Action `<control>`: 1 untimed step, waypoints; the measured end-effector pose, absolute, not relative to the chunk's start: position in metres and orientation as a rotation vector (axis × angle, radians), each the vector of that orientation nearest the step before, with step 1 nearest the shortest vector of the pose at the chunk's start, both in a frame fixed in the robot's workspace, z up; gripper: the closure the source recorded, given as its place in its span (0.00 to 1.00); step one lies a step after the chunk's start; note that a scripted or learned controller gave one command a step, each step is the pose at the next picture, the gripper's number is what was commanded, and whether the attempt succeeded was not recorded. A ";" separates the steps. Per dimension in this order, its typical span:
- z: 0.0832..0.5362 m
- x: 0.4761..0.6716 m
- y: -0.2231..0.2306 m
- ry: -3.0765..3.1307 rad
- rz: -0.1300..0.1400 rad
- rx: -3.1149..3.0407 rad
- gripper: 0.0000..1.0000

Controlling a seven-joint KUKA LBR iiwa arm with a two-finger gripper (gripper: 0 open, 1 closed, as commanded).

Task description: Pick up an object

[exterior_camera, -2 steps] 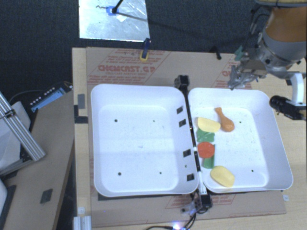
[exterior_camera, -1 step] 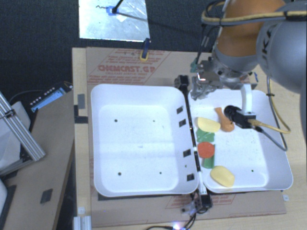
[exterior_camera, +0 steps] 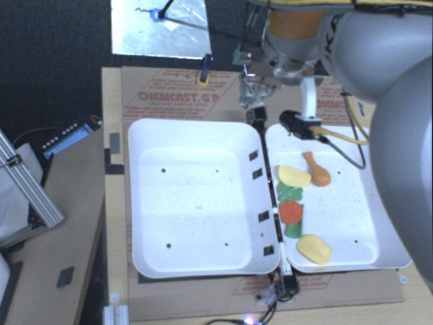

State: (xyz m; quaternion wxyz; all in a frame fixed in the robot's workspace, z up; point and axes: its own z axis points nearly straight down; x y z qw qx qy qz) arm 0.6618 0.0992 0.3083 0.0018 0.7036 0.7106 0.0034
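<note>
Two shallow white plastic bins are sitting side by side on the bench, their rims meeting along a seam of black clips. The left bin (exterior_camera: 196, 202) is showing bare, smooth floor with a few small dark dots. The right bin (exterior_camera: 352, 235) is carrying five small toy-like objects, all clustered near its left edge. Two are yellow and rounded: a yellow piece (exterior_camera: 293, 176) lying toward the far left corner, and a yellow lump (exterior_camera: 314, 248) resting near the near left corner. Between them a flat red disc (exterior_camera: 291, 211) is lying on a green piece (exterior_camera: 291, 193) that is showing above and below it. An orange drumstick shape (exterior_camera: 316, 170), with a thin handle and bulbous end, is touching the upper yellow piece's right side. The gripper (exterior_camera: 255, 100) is hanging above the far end of the seam between the bins, well apart from the objects; whether it is open or closed cannot be told here.
</note>
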 end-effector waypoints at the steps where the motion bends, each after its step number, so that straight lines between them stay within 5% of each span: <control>1: 0.282 0.668 0.193 2.236 0.005 2.208 1.00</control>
